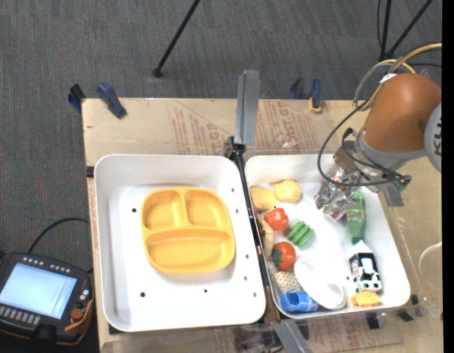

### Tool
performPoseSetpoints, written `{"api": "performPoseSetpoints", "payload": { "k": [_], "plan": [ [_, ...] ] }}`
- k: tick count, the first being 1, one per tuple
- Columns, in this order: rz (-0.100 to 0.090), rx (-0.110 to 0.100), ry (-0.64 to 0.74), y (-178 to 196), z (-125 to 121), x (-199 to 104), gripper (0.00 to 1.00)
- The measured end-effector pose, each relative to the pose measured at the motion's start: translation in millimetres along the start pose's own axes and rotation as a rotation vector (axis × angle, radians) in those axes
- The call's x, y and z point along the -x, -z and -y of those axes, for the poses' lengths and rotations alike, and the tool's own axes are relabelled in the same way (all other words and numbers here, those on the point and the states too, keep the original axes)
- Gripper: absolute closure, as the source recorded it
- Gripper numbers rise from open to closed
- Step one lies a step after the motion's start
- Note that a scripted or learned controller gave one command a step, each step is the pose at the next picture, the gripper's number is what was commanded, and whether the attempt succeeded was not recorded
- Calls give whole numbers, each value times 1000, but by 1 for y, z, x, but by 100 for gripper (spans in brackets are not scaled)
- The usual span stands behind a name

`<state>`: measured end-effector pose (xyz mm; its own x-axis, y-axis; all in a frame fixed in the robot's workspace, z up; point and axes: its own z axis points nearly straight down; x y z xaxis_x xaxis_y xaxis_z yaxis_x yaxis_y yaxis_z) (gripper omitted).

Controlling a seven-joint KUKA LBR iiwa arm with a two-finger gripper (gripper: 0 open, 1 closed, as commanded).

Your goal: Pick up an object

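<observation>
Gripper (337, 195) low in right bin (400, 256), upper right part, over green packet (356, 218); jaw state cannot tell, metal blurred against clutter. Candidate objects all in right bin: tomato (283, 254), red pepper (277, 218), green pepper (301, 233), white dish (319, 283), cow-print carton (364, 269). Items crowd left wall and front; barest floor mid-bin, between green pepper and packet. Left bin (109, 271) holds yellow divided tray (188, 230), central, wide margin all round. Judgement: packet near right wall, tight approach
</observation>
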<state>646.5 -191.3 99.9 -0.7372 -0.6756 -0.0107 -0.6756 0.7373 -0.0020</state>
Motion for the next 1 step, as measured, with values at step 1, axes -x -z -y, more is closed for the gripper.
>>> {"api": "performPoseSetpoints", "payload": {
  "k": [1],
  "plan": [
    [5,-13,-78,121,-33,36,100]
  ]
}}
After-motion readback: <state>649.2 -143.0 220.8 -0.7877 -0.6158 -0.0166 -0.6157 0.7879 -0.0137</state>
